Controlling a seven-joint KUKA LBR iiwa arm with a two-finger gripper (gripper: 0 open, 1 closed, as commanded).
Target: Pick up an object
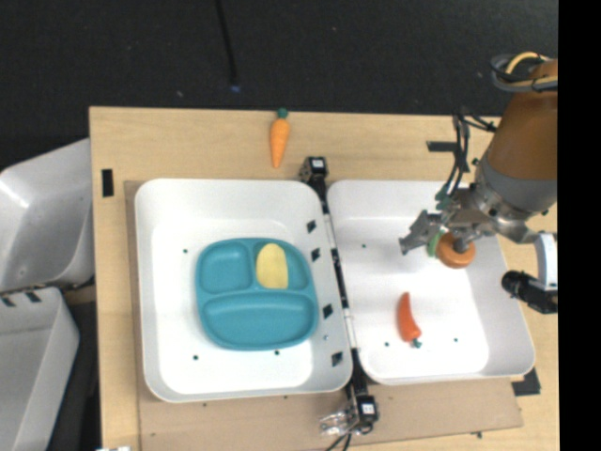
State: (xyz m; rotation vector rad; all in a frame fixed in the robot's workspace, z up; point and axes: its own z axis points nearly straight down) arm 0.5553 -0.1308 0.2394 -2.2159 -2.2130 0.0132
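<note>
My claw [449, 242] hangs low in the right bin [376, 209], right over a round orange object [457, 255], placed for a grab. I cannot tell whether it is clenched.

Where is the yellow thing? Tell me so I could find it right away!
Look at the left white bin. In its middle lies a blue tray with compartments, and the yellow thing sits in the tray's upper right compartment. It is the only yellow item; the other small things here are orange or red.
</note>
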